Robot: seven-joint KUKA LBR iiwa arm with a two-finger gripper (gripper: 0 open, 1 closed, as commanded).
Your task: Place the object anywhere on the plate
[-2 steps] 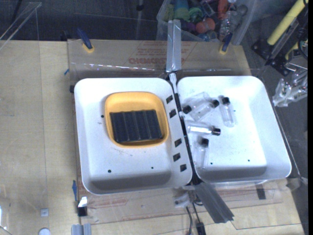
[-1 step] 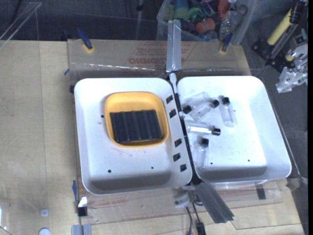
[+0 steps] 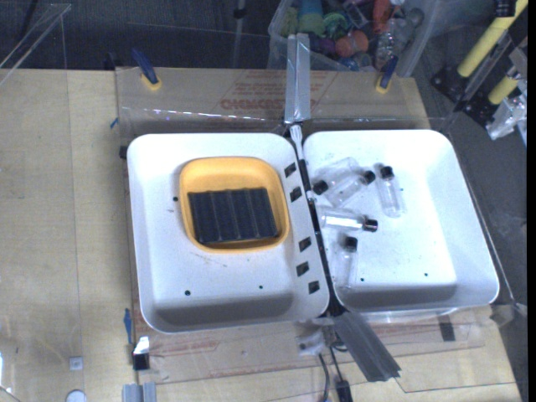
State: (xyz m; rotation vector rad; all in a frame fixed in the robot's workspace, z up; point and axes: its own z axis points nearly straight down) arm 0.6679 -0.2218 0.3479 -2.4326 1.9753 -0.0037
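Observation:
A yellow-orange plate (image 3: 194,177) lies in the left bin (image 3: 159,283), and a dark ribbed rectangular object (image 3: 232,214) rests flat on its middle. Several small clear vials with black caps lie in the right bin (image 3: 435,258), near its left side: one (image 3: 387,188) toward the back, one (image 3: 349,222) in the middle and one (image 3: 347,258) nearer the front.
A raised divider (image 3: 303,216) with dark marks runs between the two bins. A clear container of colourful toys (image 3: 347,11) stands behind the bins. Yellow and white equipment (image 3: 498,32) sits at the back right.

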